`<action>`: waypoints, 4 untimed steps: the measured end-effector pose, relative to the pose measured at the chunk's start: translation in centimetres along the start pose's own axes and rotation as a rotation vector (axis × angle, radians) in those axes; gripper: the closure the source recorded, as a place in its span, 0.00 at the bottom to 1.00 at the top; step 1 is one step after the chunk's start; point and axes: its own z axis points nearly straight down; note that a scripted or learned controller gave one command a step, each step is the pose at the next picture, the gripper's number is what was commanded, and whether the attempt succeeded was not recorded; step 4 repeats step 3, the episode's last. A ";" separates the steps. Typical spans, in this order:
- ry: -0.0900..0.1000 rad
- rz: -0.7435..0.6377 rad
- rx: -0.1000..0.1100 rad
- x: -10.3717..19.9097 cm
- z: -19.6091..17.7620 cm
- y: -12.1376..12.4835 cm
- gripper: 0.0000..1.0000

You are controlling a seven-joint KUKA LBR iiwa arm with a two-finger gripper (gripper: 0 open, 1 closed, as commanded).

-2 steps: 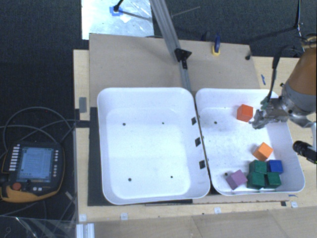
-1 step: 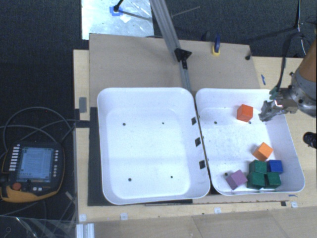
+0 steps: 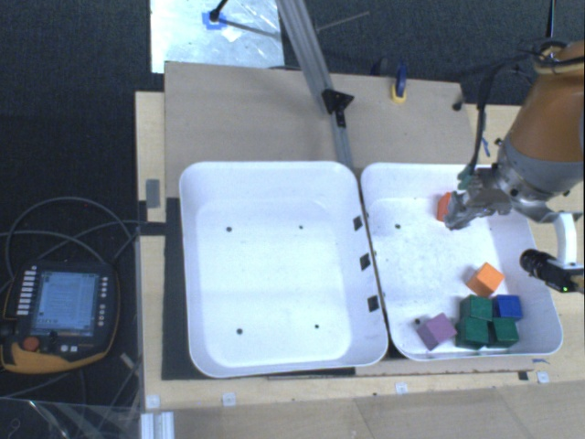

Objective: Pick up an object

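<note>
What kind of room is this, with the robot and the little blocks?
Probably a robot test lab. A robot arm reaches over two white bins on a bench, small coloured blocks lie in the right bin, and a control pad sits on the floor.

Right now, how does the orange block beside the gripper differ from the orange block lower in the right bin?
The red-orange block by the gripper sits in the right white bin's upper part, partly hidden by the gripper; the lighter orange block lies fully visible, lower, near the green blocks. The first looks redder. Both are small blocks in one bin.
</note>
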 end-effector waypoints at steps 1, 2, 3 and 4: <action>0.001 -0.001 0.000 5.9 1.1 0.3 1.00; 0.001 0.000 0.001 11.4 2.0 1.1 1.00; 0.001 0.000 0.000 15.8 1.4 1.3 1.00; 0.001 0.000 0.000 15.8 1.4 1.3 1.00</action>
